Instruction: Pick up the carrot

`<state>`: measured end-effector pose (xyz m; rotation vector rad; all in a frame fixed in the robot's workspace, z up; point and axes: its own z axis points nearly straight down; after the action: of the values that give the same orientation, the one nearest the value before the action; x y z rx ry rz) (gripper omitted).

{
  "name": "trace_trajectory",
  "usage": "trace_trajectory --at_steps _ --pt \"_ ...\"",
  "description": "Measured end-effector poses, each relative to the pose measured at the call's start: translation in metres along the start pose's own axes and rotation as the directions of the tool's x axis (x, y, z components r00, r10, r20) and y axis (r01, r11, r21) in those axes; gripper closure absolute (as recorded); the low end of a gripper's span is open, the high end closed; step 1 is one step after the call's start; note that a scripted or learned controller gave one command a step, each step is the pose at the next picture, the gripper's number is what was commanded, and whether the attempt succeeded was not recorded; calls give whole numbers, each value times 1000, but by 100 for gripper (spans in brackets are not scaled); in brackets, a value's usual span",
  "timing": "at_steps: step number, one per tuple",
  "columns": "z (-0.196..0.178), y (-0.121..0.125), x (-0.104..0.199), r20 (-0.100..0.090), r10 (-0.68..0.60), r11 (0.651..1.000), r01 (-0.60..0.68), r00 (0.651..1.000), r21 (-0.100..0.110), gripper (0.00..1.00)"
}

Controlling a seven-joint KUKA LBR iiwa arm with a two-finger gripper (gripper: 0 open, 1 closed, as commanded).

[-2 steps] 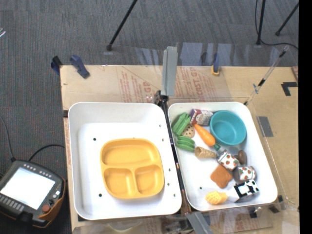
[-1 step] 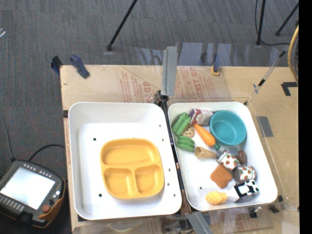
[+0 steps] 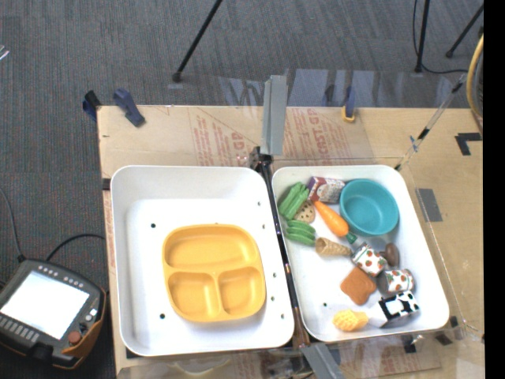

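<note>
Nothing is done yet: the carrot (image 3: 332,219) lies in the right bin (image 3: 316,306), centre-right of the frame, touching the teal bowl (image 3: 369,207).

A yellow divided plate (image 3: 214,272) lies in the left bin (image 3: 134,212); in the right bin (image 3: 426,267), the carrot (image 3: 332,219) touches a teal bowl (image 3: 369,208).

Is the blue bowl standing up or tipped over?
Standing up. The blue bowl shows its open mouth to the camera, in the right bin beside the carrot.
</note>
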<state>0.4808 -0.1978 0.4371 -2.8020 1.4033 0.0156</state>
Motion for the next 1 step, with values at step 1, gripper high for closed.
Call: trace_trajectory --at_steps 1 --pt "-8 -5 -2 6 -8 1000 8 1000 2 100"
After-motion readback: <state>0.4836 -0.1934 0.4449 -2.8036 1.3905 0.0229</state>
